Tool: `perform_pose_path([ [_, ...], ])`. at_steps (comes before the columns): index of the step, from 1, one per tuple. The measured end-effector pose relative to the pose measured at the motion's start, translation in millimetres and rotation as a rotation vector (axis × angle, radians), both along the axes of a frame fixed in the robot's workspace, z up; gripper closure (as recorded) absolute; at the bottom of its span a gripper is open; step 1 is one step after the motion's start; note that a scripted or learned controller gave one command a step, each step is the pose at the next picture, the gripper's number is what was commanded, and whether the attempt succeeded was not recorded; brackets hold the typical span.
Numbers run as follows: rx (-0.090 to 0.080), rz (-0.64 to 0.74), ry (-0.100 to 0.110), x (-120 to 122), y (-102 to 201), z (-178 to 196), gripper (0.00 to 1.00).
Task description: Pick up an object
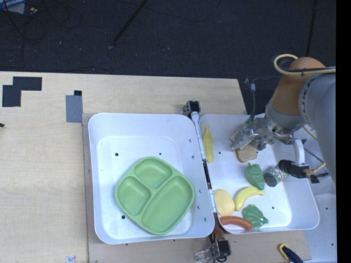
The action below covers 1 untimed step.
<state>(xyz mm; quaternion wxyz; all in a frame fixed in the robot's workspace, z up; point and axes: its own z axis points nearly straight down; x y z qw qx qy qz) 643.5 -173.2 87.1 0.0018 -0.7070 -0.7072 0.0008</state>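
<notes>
My gripper hangs low over the back of the right bin, directly above a tan bread-like piece. Its metal fingers blur together from this angle. In that bin also lie a yellow corn-like stick by the left wall, a green leafy piece, a small dark can, a banana, a pale yellow lemon-like piece, a red sausage and a green broccoli piece.
The left bin holds a green divided plate. A metal clamp strip runs between the two bins. The grey arm with its orange band comes in from the right above the right bin's far corner.
</notes>
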Motion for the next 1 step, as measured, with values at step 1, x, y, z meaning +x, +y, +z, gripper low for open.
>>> perform_pose_path([
  [1, 0.001, 0.003, 0.002, -0.1, 0.1, 9.7, 1.00],
])
